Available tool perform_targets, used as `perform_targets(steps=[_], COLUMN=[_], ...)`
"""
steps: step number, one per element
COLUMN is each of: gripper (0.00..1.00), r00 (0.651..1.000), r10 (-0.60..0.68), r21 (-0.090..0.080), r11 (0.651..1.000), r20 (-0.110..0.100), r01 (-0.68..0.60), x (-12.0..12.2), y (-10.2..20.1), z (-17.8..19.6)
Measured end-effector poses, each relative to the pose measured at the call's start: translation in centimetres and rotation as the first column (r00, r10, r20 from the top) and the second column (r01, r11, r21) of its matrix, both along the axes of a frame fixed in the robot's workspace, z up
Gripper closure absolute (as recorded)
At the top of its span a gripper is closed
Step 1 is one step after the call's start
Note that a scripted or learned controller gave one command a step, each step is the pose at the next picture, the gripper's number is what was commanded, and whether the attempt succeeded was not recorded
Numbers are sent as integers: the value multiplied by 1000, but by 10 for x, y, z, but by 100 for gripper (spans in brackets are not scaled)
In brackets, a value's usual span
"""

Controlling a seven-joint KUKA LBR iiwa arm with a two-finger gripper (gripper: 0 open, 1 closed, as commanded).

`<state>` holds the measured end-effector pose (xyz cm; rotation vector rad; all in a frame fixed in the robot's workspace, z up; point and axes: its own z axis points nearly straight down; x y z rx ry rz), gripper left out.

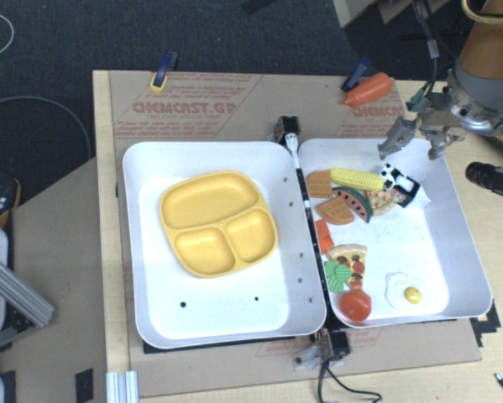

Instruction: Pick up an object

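Observation:
My gripper [416,145] hangs over the far edge of the right bin [457,225], its two fingers spread apart with nothing between them. Below it in that bin lie a yellow corn cob [356,178], a black-and-white toy [398,183], a watermelon slice [352,200], a brown bread piece [337,212], an orange strip [324,235], a pizza slice [346,263], a red tomato [355,305] and a fried egg [404,291]. The black-and-white toy sits just below the fingertips.
The left bin [150,309] holds a yellow divided plate [217,222]. An orange carrot toy [369,89] lies on the board behind the right bin. Clamps sit at the board's far edge [160,72] and between the bins [288,129].

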<state>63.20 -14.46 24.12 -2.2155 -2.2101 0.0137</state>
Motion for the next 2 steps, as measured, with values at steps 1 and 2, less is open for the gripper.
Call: perform_targets(steps=[1, 2], gripper=[0, 0], r00=[1000, 1000], r10=[3, 2], r21=[-2, -1], r11=[1000, 1000], r20=[14, 8], r01=[-3, -2], x=[2, -3], y=[0, 3], z=[9, -54])
